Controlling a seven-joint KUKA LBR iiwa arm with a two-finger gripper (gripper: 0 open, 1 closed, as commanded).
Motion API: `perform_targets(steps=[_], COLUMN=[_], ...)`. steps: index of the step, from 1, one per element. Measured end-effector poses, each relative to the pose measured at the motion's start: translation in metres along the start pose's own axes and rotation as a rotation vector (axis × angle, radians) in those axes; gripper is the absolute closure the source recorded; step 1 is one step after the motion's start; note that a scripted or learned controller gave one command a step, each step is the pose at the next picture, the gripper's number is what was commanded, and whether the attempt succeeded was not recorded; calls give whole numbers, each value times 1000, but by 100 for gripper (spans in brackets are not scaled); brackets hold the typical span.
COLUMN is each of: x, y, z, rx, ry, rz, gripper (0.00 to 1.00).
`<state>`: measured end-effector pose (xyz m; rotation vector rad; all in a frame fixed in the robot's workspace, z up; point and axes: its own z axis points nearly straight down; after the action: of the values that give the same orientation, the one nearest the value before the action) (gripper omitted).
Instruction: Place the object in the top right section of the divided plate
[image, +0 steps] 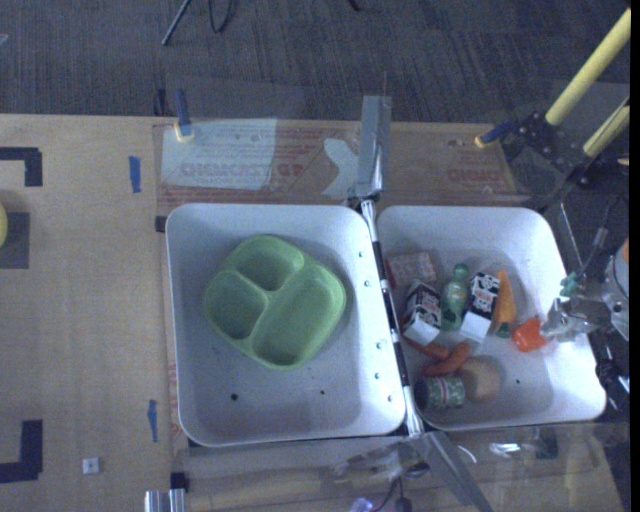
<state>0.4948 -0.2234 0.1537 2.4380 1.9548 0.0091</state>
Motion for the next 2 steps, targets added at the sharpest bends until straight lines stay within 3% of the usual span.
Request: perform_targets(steps=[1, 2], x=[77, 77], y=[17, 17], z=[-63, -63], rx=[14, 14], ry=[6, 6], rz=[-191, -191], gripper=[100, 0])
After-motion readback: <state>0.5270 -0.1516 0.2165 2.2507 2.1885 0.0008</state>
